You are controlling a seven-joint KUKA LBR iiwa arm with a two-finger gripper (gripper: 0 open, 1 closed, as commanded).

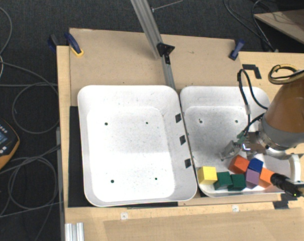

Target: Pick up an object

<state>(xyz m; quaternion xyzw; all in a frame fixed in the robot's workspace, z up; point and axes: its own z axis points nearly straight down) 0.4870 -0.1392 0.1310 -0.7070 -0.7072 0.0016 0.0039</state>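
Note:
Several small blocks lie bunched along the front edge of the right bin: a yellow cube, two green blocks, an orange block, a blue block, a purple block and another orange block. My gripper hangs low over the right bin, just above and behind the orange and blue blocks. I see no block held in it. The wrist hides part of the bin's right side.
The left bin lies beside the right one, with a raised divider and black clips between them. A metal pole slants over the bench's back. Black cables trail off the arm. The wooden bench edge runs along the front.

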